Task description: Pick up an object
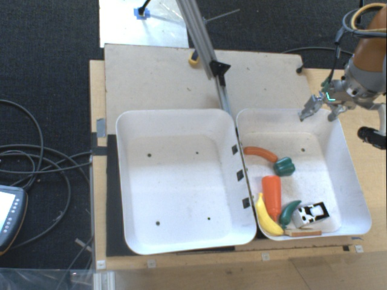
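Observation:
My gripper [321, 110] hangs above the far right corner of the right bin [342, 162], its two fingers spread open with nothing between them. Well below it in that bin lie several toys: a curved orange sausage [260, 153], a green pepper [283, 167], an upright orange carrot [272, 197], a yellow banana [266, 217], a dark green piece [289, 211] and a black-and-white block [312, 214]. All of them sit apart from the gripper, toward the bin's near half.
The left bin [130, 162] stands beside the right one, split by a shared wall with black clips. A grey metal pole [199, 32] slants across the back board. Cables and a tablet [9, 213] lie off the bench at left.

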Controlling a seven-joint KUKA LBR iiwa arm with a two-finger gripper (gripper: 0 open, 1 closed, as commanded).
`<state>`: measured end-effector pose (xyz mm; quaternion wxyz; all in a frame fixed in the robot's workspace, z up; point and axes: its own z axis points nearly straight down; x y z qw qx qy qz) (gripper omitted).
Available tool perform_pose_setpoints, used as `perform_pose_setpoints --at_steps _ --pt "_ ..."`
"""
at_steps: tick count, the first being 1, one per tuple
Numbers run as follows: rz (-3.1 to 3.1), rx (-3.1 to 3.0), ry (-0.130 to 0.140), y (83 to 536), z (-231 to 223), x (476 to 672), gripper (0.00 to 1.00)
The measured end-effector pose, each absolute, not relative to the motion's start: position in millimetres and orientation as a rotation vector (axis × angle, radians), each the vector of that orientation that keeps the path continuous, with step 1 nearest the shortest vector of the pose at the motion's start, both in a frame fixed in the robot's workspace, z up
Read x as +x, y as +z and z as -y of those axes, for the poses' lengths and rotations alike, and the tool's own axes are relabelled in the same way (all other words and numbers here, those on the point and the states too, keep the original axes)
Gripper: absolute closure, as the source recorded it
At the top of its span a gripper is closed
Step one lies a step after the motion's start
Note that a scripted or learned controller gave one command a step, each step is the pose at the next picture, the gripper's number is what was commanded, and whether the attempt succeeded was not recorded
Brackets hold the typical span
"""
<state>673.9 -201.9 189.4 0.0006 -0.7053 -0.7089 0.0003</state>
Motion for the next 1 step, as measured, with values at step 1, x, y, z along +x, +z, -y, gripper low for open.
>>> perform_pose_setpoints --at_steps 1 --pt "2.231 -2.215 0.0 192.0 201.9 674.8 0.0"
